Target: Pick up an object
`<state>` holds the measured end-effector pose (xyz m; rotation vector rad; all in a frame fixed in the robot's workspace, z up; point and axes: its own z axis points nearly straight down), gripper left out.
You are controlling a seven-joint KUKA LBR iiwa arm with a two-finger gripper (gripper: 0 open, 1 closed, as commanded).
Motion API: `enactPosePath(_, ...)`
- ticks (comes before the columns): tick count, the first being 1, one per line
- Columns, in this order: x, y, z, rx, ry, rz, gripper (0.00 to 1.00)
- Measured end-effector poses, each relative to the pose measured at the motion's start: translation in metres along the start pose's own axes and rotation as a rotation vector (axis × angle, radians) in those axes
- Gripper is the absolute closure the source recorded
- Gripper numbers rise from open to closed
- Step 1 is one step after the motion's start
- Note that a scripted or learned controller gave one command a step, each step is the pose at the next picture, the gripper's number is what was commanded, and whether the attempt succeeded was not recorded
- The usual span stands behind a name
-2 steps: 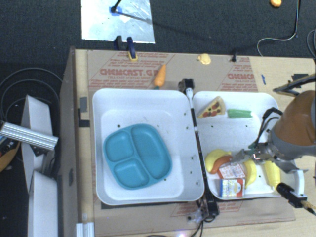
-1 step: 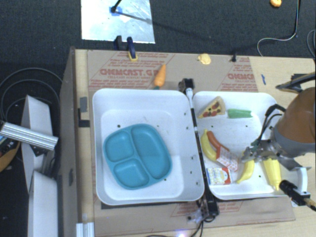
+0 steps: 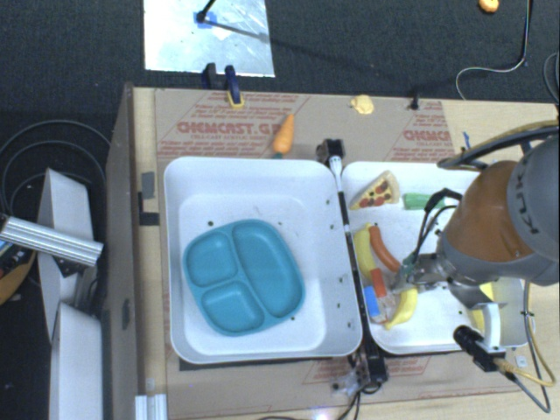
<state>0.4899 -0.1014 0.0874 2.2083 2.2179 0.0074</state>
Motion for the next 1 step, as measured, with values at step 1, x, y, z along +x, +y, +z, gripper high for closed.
enactPosePath(1, 0.0665, 0.0325, -0.1027, 0.000, 0.006, -0.007, 1.00)
